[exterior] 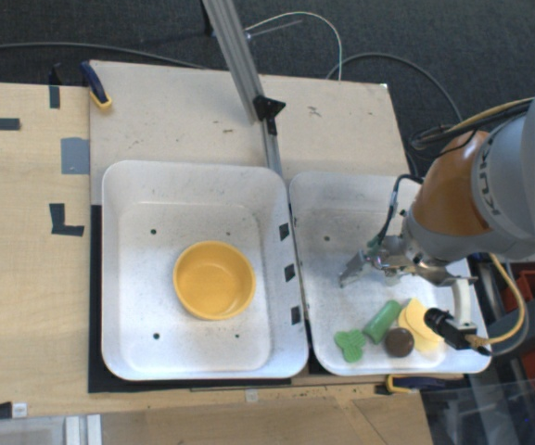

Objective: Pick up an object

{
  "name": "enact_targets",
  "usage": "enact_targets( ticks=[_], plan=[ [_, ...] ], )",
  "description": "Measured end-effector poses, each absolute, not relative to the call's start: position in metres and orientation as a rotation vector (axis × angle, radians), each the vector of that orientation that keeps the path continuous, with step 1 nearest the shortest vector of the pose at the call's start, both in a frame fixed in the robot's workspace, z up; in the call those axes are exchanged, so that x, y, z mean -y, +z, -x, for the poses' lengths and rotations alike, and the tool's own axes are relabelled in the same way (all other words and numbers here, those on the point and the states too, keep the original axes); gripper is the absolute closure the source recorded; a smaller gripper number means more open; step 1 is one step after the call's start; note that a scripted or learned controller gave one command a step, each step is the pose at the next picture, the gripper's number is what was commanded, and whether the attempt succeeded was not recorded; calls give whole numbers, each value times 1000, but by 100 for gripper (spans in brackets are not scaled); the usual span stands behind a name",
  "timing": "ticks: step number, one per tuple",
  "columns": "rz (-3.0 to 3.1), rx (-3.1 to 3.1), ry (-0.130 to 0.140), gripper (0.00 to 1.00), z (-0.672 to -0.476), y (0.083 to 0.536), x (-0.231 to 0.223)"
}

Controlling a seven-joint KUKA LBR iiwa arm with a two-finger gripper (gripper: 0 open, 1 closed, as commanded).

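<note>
Over the right bin (341, 202) the gripper (352, 272) hangs low above bare white floor, its two metal fingers parted in a modest gap with nothing between them; that spread suits an approach, since the jaws must straddle a thing before they close. Candidate objects lie clustered at the near right corner of that bin: a green cylinder (383, 320) lying tilted, a small green piece (350, 344) just beside its lower end, a dark brown ball (398, 342) and a yellow object (418, 327) touching or nearly touching one another; the gripper sits a little apart from them, up and to the left. Crowding there probably makes a clean grasp awkward, as closing on one item could nudge its neighbours against the wall. A yellow bowl (214, 279) rests upright near the middle of the left bin (128, 193), well apart from the arm; by my reading the pick is not yet made.
</note>
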State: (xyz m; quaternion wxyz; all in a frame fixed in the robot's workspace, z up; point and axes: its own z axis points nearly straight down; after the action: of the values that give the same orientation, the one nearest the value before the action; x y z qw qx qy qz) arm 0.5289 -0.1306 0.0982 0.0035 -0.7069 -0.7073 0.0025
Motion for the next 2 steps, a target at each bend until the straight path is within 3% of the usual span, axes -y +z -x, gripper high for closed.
enact_targets(
  ticks=[1,2],
  plan=[
    [2220,2222,2,0,-529,89,130],
    [2217,2222,2,100,-529,99,130]
  ],
)
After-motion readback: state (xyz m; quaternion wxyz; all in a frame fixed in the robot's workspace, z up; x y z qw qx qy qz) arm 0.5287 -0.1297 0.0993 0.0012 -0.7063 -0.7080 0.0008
